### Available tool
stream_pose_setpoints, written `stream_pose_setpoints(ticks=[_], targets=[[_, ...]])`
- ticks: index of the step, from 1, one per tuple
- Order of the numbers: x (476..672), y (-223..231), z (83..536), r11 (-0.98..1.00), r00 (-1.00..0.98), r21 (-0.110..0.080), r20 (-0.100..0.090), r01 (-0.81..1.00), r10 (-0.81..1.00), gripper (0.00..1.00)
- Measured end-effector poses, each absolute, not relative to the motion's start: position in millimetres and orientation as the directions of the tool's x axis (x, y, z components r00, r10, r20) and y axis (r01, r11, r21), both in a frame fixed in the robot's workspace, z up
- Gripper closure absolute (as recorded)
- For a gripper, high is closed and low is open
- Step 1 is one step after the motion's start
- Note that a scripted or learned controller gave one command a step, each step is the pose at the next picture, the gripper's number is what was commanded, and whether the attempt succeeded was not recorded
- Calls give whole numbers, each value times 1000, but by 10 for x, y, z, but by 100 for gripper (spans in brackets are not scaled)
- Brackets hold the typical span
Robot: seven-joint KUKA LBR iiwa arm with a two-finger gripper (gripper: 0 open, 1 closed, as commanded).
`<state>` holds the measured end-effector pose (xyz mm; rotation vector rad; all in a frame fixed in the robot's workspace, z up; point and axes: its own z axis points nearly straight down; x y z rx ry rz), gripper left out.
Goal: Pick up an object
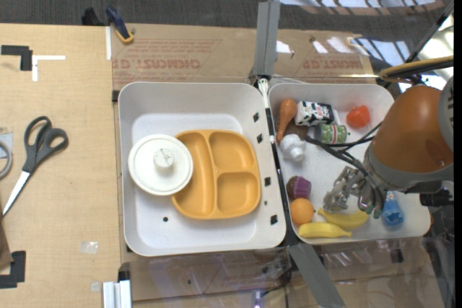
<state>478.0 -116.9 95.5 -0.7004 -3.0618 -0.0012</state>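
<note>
My gripper (353, 198) hangs low in the right bin (328, 89), near its front, and looks open, with its metal fingers (336, 194) spread just above a yellow banana (347, 221). Nothing shows between the fingers. A second yellow banana piece (322, 230) lies at the front wall, beside an orange ball (302, 210). A blue object (392, 213) sits right of the gripper, partly under the arm. Further left lie a purple object (299, 187) and a white object (292, 148).
At the back of the right bin lie a brown drumstick shape (286, 112), a black-and-white carton (315, 112), a green can (332, 133) and a red object (358, 116). The left bin (137, 227) holds a yellow divided plate (220, 177) and a white round lid (160, 162). Scissors (36, 148) lie on the bench.
</note>
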Motion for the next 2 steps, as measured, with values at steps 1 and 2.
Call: stream_pose_setpoints(ticks=[1, 2], targets=[[4828, -1489, 2956, 916, -916, 0, -5, 402, 402, 100], [4838, -1769, 924, 862, -862, 0, -3, 508, 508, 100]])
